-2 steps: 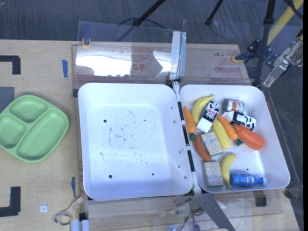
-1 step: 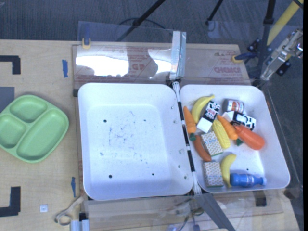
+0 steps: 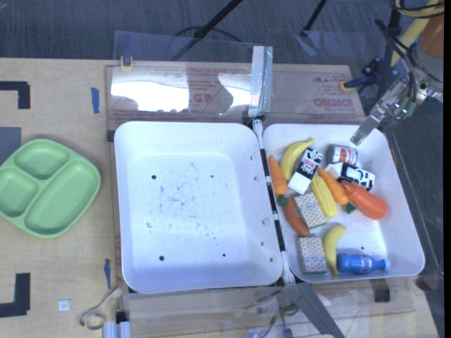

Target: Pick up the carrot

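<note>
A green divided plate [image 3: 48, 187] sits near the tabletop's [image 3: 56, 287] left edge, and the left bin [image 3: 141, 136] is beside it. In the right bin [image 3: 403, 210], the carrot [image 3: 277, 174] lies along the left wall, crowded by a banana [image 3: 296, 153] and corn [image 3: 324, 196]; a grasp could likely snag those. The claw [image 3: 361, 135] hovers over the far right corner, state unclear. Dark carpet lies beyond.

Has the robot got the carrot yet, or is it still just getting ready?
Nothing looks done yet. The carrot lies in the right bin, against its left wall, next to a banana. The gripper hangs above that bin's far right corner, well apart from the carrot and touching no toy. Left to do: move over the carrot, go down, close on it and lift it.
</note>
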{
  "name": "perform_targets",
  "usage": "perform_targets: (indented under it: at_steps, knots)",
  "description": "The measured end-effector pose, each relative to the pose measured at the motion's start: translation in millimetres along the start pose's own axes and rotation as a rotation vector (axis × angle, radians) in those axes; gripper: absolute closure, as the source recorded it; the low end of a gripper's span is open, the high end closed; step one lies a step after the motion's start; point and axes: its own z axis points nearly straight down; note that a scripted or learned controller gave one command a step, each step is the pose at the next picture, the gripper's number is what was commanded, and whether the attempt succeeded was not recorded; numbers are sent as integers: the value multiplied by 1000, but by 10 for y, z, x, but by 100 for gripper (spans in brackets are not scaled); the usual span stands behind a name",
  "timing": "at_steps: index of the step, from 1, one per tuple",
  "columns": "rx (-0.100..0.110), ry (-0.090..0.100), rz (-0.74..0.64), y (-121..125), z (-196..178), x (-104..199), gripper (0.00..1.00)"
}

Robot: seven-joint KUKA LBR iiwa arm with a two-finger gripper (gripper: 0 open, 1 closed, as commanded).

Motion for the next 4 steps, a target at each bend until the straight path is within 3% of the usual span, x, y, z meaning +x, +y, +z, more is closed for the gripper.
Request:
perform_targets:
  at_steps: [2,3,4]
  knots:
    - [0,1,-203,-378,1418,601,0]
    - [-1,-4,-185,-538,555,-143,0]
    - [-1,-1,-345,-460,1388,364,0]
